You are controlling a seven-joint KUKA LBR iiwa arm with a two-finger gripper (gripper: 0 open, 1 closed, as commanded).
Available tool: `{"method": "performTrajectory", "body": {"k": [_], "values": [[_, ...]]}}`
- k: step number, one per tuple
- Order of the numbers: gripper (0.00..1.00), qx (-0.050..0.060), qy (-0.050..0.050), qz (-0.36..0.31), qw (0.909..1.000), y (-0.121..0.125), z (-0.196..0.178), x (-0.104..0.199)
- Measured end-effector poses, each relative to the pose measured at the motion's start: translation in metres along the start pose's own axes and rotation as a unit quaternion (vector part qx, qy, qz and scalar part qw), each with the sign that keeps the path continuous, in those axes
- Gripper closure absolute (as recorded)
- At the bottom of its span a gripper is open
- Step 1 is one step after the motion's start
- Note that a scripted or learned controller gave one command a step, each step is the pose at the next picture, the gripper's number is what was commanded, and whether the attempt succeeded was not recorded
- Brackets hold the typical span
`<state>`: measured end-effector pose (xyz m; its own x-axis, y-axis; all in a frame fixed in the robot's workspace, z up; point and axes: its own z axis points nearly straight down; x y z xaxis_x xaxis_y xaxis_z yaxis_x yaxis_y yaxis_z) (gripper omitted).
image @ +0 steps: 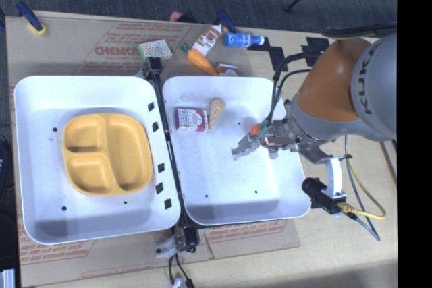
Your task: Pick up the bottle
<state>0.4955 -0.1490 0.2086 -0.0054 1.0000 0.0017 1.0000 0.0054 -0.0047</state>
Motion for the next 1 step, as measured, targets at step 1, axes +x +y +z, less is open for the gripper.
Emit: {"method": "performTrajectory", "body": {"k": [1], "values": [[1.0,0.001,0.0,-0.002,1.0,0.0004,-0.0101,0.0002]]}}
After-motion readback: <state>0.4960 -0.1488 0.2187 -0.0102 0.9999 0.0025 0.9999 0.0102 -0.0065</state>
